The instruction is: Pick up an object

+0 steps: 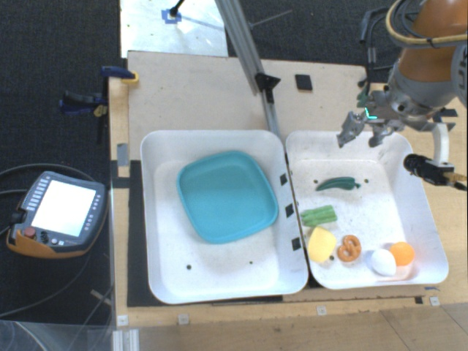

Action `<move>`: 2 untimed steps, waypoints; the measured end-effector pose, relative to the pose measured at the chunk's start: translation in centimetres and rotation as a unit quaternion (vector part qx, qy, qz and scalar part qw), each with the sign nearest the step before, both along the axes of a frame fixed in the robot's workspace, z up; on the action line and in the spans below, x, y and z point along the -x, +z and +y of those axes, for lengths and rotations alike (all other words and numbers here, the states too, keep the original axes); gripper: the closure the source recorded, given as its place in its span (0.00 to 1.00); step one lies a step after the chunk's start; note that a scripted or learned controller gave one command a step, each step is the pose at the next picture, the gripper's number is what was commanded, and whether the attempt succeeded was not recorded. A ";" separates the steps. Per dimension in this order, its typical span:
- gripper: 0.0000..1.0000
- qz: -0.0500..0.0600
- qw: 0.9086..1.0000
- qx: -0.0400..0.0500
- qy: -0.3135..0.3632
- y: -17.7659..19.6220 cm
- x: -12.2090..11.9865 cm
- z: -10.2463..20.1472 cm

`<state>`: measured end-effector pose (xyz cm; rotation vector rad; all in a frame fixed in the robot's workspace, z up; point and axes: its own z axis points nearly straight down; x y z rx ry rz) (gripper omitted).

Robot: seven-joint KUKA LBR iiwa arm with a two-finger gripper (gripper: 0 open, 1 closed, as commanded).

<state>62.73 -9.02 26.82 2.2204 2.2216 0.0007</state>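
Nearest the camera runs the front edge of the counter (219, 97), a pale board that carries two shallow white bins side by side. Of these, the left bin (164, 269) holds one thing, a teal square plate (227, 196) lying flat and slightly turned near its middle. Beside it, the right bin (431, 258) holds the small items. At the upper right the grey arm (428, 46) with its orange band reaches in, and its hand (363, 131) hangs above the back rim of the right bin, its two fingers spread apart with nothing between them. Off the counter on the dark floor to the left sits a control pendant (57, 212) with a lit screen. Within the right bin, a dark green pepper (338, 184) lies toward the back, well below the hand in the view and apart from it. A light green cylinder piece (319, 215) lies near the bin's left wall, with a yellow lemon-like piece (321, 245) just in front of it. Next to that rests a brown pretzel (349, 248). In the front right corner a white egg (383, 262) touches an orange ball (401, 253).
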 end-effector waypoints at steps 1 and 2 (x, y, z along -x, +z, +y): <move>0.00 0.000 1.000 0.000 0.000 0.0 0.0 0.0; 0.00 0.002 1.000 0.000 0.000 -4.8 -0.3 0.9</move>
